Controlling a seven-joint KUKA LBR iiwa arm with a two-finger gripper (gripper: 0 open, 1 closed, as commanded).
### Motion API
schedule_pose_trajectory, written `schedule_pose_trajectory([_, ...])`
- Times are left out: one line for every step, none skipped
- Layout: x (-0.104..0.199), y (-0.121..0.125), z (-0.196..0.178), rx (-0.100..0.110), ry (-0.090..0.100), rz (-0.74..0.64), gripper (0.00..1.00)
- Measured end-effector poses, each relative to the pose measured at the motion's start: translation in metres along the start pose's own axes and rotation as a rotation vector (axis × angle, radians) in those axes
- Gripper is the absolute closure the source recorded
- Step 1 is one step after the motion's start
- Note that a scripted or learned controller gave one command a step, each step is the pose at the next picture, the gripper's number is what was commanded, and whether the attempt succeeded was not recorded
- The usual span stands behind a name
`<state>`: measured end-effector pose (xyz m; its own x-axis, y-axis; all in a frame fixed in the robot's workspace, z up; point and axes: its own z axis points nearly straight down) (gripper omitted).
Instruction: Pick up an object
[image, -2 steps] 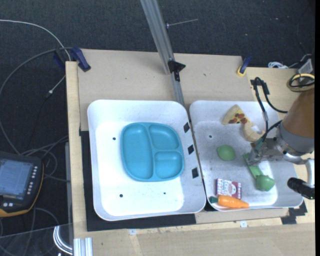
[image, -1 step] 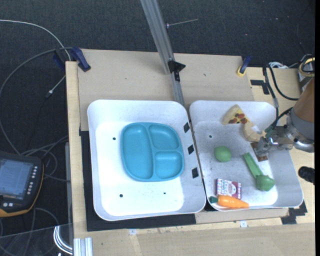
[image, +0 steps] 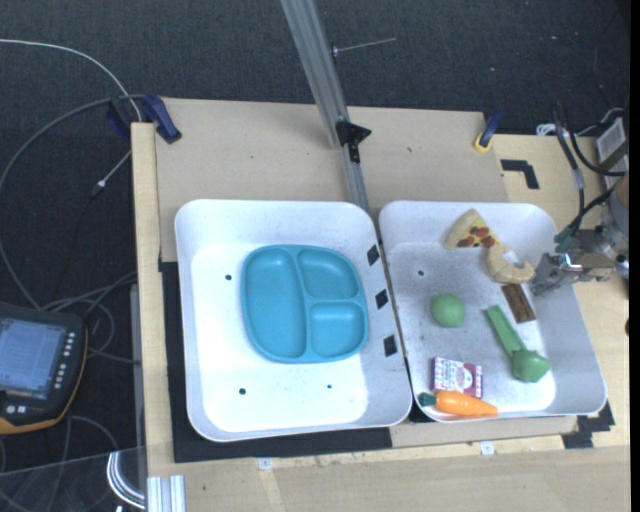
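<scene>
**benchwatcher:** So, which object would you send it after? The gripper sits at the right bin's right rim. Whether it's open or closed, I honestly can't tell from up here.

**pickplace_pete:** Closest thing to it is the beige curved piece, touching the brown stick just below. Crowded, so I'd skip those. The pizza slice toy up-left of them looks flat and hard to pinch.

**benchwatcher:** The green ball?

**pickplace_pete:** That's my guess for easiest. It sits alone mid-bin, well apart from the green scoop-like tool to its right and the pink carton and carrot below. Come straight down, centred, so it doesn't roll out.

**benchwatcher:** Left bin?

**pickplace_pete:** It holds a blue divided plate. Too wide, I'd say.
</scene>
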<state>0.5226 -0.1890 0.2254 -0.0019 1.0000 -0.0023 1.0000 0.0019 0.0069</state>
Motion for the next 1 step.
schedule_pose_trajectory([-0.0001, 0.0015, -0.0256, 0.001, 0.0, 0.0, 1.0])
